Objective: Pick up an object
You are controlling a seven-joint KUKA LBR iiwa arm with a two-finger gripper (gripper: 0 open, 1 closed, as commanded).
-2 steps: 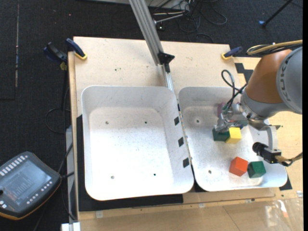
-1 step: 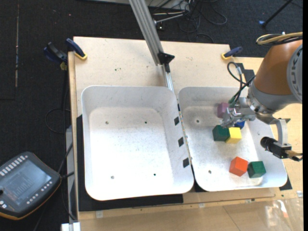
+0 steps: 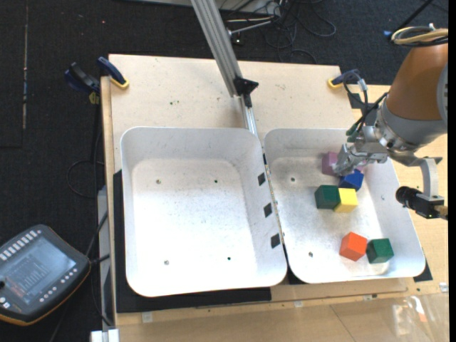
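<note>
Bins side by side on a pale wooden bench, gripper low over the blocks.

Shallow white left bin (image 3: pixel 142 191) sits beside the shallow white right bin (image 3: pixel 299 262), which holds a small purple block (image 3: pixel 328 164), dark green cube (image 3: pixel 326 197), yellow cube (image 3: pixel 348 199), blue cube (image 3: pixel 353 181), orange cube (image 3: pixel 353 246) and green cube (image 3: pixel 380 250). The metal two-finger gripper (image 3: pixel 347 166) hangs between the purple and blue blocks; I cannot tell whether it grips anything.
</note>
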